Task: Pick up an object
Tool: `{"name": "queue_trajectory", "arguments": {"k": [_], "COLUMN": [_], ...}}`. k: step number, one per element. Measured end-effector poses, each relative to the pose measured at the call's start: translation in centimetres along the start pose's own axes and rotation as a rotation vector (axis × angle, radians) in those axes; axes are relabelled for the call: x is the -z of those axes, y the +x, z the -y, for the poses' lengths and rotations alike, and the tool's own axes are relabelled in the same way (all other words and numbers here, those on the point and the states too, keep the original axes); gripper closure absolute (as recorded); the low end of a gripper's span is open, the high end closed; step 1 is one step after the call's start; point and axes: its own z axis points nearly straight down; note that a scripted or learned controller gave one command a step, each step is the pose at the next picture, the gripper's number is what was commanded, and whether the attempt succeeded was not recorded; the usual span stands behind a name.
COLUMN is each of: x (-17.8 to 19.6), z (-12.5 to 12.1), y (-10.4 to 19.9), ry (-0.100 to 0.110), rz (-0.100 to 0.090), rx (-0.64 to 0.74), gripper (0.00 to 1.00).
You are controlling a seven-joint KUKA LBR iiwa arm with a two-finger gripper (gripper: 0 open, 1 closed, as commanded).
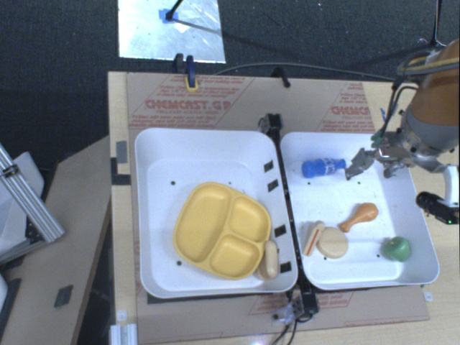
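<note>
Two shallow white bins (215,146) are set side by side on a cardboard-covered bench. Nearest, in the right bin, a green apple (396,249), a round bun (333,242) and an orange drumstick (359,216) are seen; a yellow divided tray (222,229) lies in the left. Farther back, a blue bottle (322,167) lies just beside the gripper (368,162), whose fingers appear spread, nothing held between them.

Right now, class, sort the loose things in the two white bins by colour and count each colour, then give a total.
Yellow: 1, the divided tray
Blue: 1, the bottle
Orange: 1, the drumstick
Green: 1, the apple
Tan or beige: 3, the bun, the round biscuit, the striped wafer
Total: 7
</note>
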Motion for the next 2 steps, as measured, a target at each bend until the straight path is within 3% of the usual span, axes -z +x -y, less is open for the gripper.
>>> {"name": "queue_trajectory", "arguments": {"k": [1, 2], "x": [0.6, -5.6], "z": [-0.3, -0.5], "y": [0.0, -0.4], "ry": [-0.010, -0.006], "rz": [0.002, 0.001], "rx": [0.002, 0.000], "gripper": [0.00, 0.00]}}
